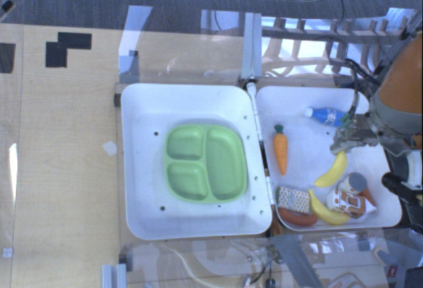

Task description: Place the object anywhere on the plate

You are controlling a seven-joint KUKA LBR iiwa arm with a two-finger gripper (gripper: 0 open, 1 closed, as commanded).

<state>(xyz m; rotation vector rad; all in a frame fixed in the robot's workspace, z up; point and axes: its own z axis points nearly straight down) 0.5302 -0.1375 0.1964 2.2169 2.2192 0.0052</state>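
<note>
While the arm (400, 92) hung over the right bin's (301, 100) right edge, I saw the gripper (350, 140) low near that edge, just above a banana's (332, 171) upper tip. Jaw state: couldn't tell, metal blurred together. Nothing visibly held. Green plate (206, 162) sat centred in the left bin (142, 148). Right bin: carrot (281, 151) by the left edge, blue bottle (326, 115) near the far edge, second banana (328, 211), sausage (297, 217), and carton (349, 202) along the near edge.
</note>
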